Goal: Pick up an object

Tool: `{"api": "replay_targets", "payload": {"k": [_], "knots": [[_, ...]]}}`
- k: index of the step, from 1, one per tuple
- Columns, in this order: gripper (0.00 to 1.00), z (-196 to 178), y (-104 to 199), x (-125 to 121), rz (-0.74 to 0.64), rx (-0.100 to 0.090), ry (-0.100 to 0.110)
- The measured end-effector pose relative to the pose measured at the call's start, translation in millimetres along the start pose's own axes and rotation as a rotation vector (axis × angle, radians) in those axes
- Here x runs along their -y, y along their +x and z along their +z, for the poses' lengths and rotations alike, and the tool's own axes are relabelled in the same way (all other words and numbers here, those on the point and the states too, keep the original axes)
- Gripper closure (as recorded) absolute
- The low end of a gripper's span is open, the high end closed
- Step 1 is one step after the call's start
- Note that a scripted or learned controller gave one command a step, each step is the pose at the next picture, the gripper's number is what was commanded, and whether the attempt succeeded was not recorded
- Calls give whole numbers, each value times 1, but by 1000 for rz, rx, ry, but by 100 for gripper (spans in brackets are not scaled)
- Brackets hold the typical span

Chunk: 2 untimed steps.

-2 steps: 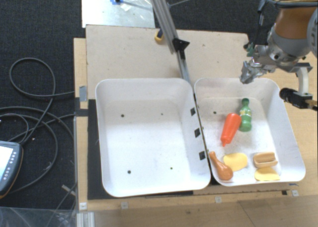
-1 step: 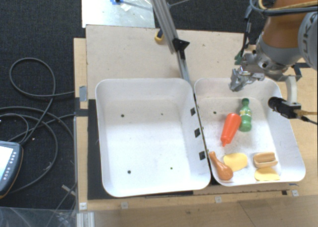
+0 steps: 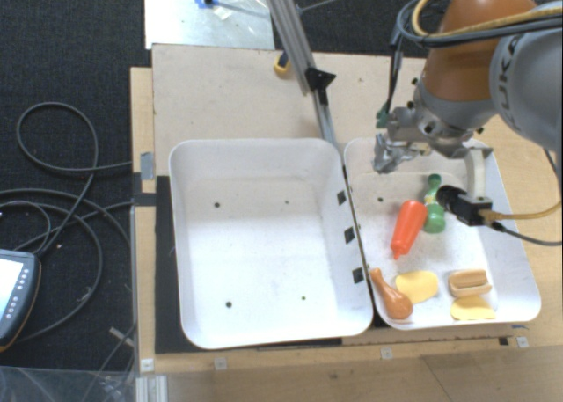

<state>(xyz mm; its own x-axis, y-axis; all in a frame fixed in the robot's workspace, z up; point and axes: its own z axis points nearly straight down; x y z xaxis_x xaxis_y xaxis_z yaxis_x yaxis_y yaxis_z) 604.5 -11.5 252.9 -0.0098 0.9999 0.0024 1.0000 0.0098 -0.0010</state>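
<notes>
Orange and bright, the carrot lies mid right bin, touching a green toy, with the gripper above the far corner. Whether its fingers are spread I cannot tell. A good pick likely means centring over the carrot and straddling its narrow width, clear of the green toy.

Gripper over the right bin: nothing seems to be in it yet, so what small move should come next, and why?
Probably a short shift toward the near side of the bin, then a descent onto the orange carrot. The gripper hangs over bare floor at the far end of the right bin, with no object under it. The carrot is the nearest toy and lies fairly free, with only the green piece beside it.
</notes>
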Motion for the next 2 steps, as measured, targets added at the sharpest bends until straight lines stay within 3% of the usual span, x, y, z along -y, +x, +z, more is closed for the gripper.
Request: {"api": "replay_targets", "payload": {"k": [2], "knots": [[100, 19, 104, 43, 0, 0, 1]]}}
